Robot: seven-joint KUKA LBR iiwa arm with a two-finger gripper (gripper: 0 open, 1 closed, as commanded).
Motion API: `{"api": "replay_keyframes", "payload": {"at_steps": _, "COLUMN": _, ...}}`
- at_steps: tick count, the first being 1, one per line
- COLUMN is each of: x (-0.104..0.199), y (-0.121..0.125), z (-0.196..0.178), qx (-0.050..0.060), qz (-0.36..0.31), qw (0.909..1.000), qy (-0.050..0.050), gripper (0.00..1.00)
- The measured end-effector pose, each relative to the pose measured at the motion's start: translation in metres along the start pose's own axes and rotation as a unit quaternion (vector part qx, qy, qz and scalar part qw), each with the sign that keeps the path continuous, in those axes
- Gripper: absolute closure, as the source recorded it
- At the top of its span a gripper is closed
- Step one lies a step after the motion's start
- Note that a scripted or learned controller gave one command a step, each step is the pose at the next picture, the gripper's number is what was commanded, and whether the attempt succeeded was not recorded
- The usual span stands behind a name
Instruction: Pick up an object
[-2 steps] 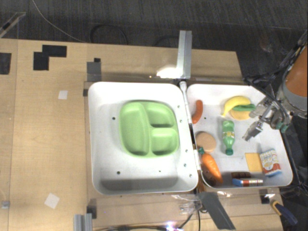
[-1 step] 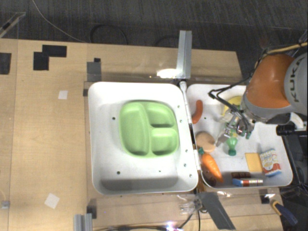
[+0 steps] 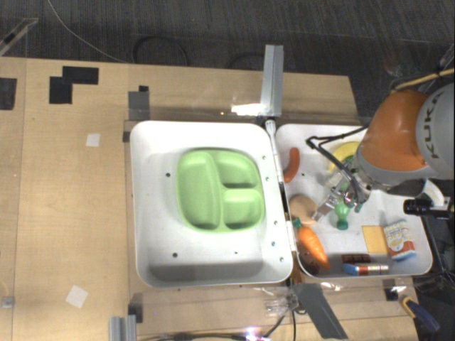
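Two white bins sit side by side on the table (image 3: 71,212), and all the action is in the right bin (image 3: 419,265), where the arm (image 3: 398,137) reaches in from the right. The left bin (image 3: 153,190) just has a green divided tray (image 3: 217,189) in it. The claw (image 3: 340,199) is down low in the middle of the right bin, and honestly I can't tell how it's set, it's a tangle of metal and green bits from this angle. Closest candidate looks like the small tan roundish thing (image 3: 301,206) just left of the claw, with the carrot (image 3: 311,244) below and left of it, its long axis running diagonally toward the bin's near edge. A red sausage (image 3: 291,163) lies up and left near the divider, standing roughly front to back. Well off to the right are a yellow block (image 3: 374,239) and a small carton (image 3: 399,237), plus a marker (image 3: 366,268) along the near wall. My guess is that a short shift left is all it needs.
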State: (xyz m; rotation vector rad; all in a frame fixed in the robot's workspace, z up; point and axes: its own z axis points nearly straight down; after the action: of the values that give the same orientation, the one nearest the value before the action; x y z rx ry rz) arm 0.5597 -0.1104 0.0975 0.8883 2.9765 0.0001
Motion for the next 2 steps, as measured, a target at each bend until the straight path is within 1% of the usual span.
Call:
{"api": "replay_keyframes", "payload": {"at_steps": 1, "x": 0.0, "y": 0.003, "z": -0.012, "qx": -0.002, "qz": -0.003, "qw": 1.0, "qy": 0.0, "gripper": 1.0}}
{"api": "replay_keyframes", "payload": {"at_steps": 2, "x": 0.035, "y": 0.021, "z": -0.093, "qx": 0.001, "qz": 0.037, "qw": 0.9993, "qy": 0.011, "gripper": 1.0}}
